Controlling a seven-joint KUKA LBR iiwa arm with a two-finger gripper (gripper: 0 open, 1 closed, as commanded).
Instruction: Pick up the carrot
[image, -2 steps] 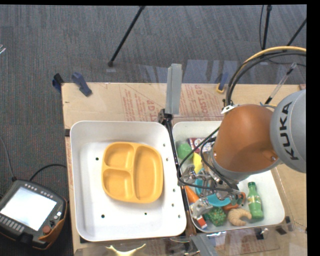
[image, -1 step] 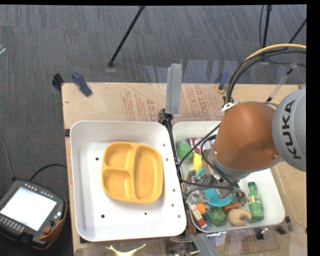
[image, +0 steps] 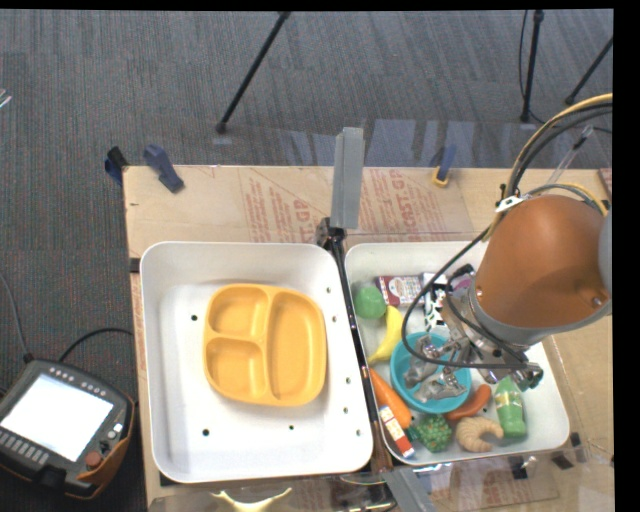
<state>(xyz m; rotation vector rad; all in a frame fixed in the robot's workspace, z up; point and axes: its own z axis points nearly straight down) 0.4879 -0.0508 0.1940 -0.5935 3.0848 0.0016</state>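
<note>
Slender orange carrot (image: 391, 399) lying aslant in the right shallow white bin (image: 556, 408), near its left wall and toward the front edge, untouched and apart from the gripper. Just in front of the carrot's lower end, a small red-and-white box (image: 397, 431), and beside that a green broccoli floret (image: 433, 432). Directly right of the carrot, a round teal bowl (image: 408, 377), with the metal two-finger gripper (image: 437, 376) hanging over its middle. Cannot tell whether the gripper is open or closed, since the tips blur into the bowl's interior; nothing visibly caught there. Behind the carrot, a yellow banana (image: 387, 340) leaning against the bowl's rim, a round green fruit (image: 369, 302) farther back, and a maroon packet (image: 403, 289) near the rear wall. Toward the bin's front right, a tan croissant (image: 478, 432), a curved red-orange piece (image: 472, 402) at the bowl's edge, and a green bottle (image: 510, 410). Above all this, the arm's broad orange band (image: 540, 263) covering much of the bin's right half. In the left shallow white bin (image: 168, 440), a yellow three-compartment plastic plate (image: 266, 343) set near the centre. Both bins side by side on the plywood desk (image: 240, 200).
</note>
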